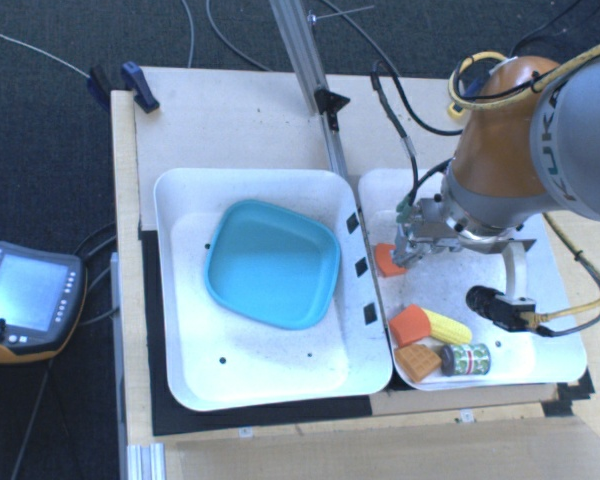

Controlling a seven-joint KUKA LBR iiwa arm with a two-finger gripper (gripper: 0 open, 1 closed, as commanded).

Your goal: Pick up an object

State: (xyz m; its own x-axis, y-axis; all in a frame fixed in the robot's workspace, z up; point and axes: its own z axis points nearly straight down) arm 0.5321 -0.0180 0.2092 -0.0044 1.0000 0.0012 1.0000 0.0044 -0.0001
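My gripper hangs low over the left side of the right bin, under the grey and orange arm. A small orange piece lies just left of and below it, close to the bin's left wall; whether the gripper touches it is hidden. Near the bin's front lie an orange-red block, a yellow corn cob, a tan flat piece and a small dark can on its side.
A blue square plate fills the middle of the left bin. A metal pole slants down to the gap between the bins. A black fitting with a cable hangs off the arm over the right bin.
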